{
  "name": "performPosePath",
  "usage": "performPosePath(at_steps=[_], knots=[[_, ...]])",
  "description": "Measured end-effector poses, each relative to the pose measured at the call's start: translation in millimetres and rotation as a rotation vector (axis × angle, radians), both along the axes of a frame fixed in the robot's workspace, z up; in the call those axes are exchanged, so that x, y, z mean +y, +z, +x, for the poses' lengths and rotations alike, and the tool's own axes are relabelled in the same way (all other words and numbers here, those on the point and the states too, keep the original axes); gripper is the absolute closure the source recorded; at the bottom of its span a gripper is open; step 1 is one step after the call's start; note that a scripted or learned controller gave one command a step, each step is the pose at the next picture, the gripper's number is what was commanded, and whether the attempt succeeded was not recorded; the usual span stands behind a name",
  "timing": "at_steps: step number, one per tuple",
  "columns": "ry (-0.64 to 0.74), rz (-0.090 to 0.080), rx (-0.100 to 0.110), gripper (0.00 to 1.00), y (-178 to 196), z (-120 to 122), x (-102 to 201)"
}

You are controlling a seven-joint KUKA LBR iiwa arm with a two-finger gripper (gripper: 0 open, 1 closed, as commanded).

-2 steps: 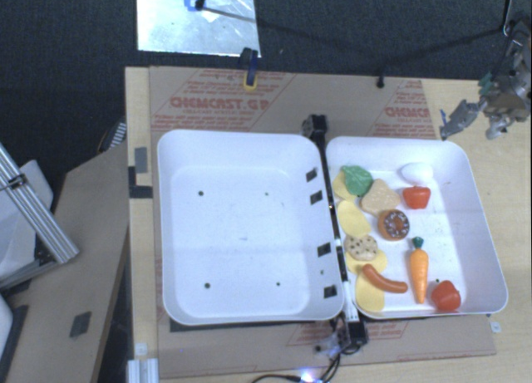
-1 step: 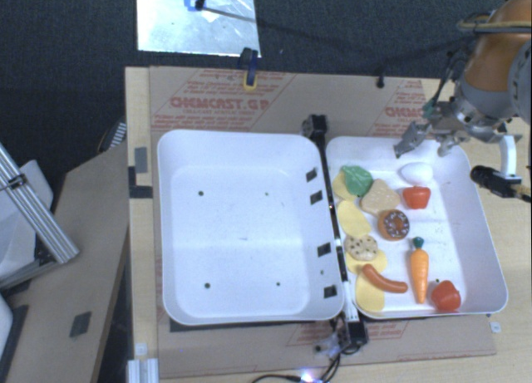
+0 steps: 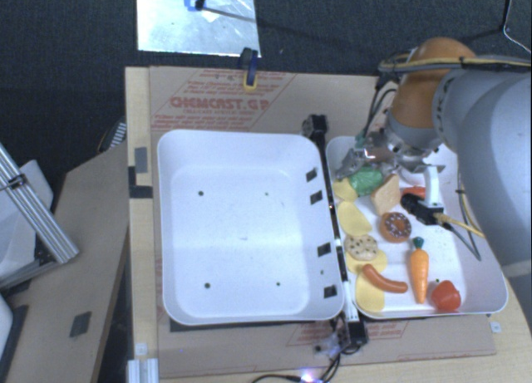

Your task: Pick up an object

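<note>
1. The gripper [image 3: 363,161] sits low in the right bin [image 3: 490,290], right at the green toy [image 3: 366,180]. It is too hard to tell how it is set.
2. Beside the green toy lie a cheese wedge [image 3: 385,194], a donut [image 3: 396,226] and a cookie [image 3: 362,247] (all close together).
3. The arm seems to be reaching in to grab. Next it likely needs to pinch one toy and lift it straight up.
4. The left bin [image 3: 179,232] sits beside it.

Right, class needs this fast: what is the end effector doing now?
End effector: low over the green toy in the right bin; open or closed cannot be told.
</note>
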State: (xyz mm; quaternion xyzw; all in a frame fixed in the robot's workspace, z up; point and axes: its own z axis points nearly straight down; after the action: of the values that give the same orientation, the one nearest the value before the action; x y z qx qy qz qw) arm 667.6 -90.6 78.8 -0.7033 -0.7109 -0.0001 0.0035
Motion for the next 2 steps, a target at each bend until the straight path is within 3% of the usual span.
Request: performPosePath(at_steps=[1,2], knots=[[-0.008,-0.005,-0.005,0.0,6,-22,9],[-0.007,-0.005,-0.012,1.0,19,-20,8]])
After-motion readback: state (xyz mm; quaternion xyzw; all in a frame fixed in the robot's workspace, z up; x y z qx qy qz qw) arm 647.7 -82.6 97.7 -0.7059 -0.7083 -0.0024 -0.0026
